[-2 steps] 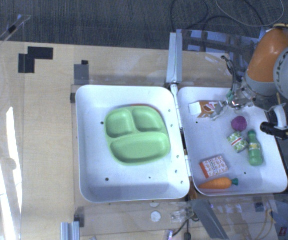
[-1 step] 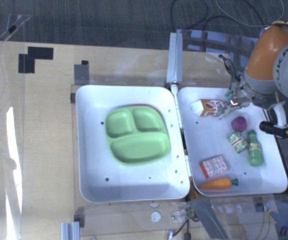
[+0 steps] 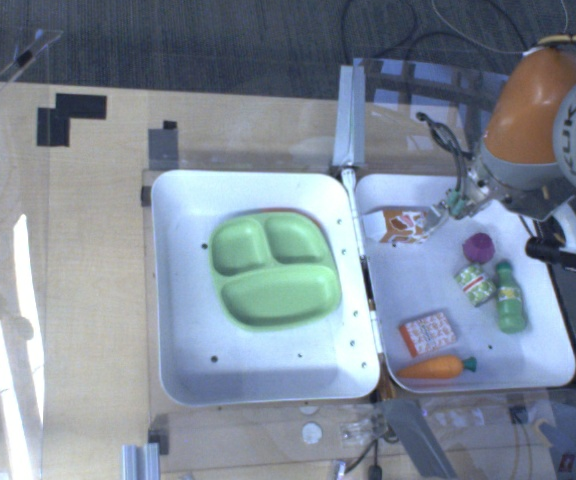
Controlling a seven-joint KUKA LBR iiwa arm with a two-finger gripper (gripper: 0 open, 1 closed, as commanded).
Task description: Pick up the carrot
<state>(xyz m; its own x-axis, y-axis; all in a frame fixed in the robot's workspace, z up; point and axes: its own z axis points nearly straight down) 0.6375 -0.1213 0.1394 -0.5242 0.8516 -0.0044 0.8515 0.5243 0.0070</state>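
Right, here we are above the tabletop (image 3: 88, 268) with 2 white bins side by side. The left bin (image 3: 183, 298) carries a green divided plate (image 3: 273, 268) with 3 compartments, lying flat near its middle. Over in the right bin (image 3: 558, 358), the carrot (image 3: 436, 368) lies on its side along the near wall, orange body with the green tip pointing right, and nothing is touching it. Just above it sits a small red-and-white packet (image 3: 428, 333). Further right, a green bottle (image 3: 510, 298) lies beside a small green-labelled can (image 3: 476, 284), with a purple round thing (image 3: 479, 247) just above them. The arm (image 3: 538, 118) comes in from the right, and its tool (image 3: 456, 204) hangs over the bin's far end, right beside an orange-and-white carton (image 3: 403, 226). Whether the tool is open or closed, I cannot tell from this angle. The carrot is well apart from it.
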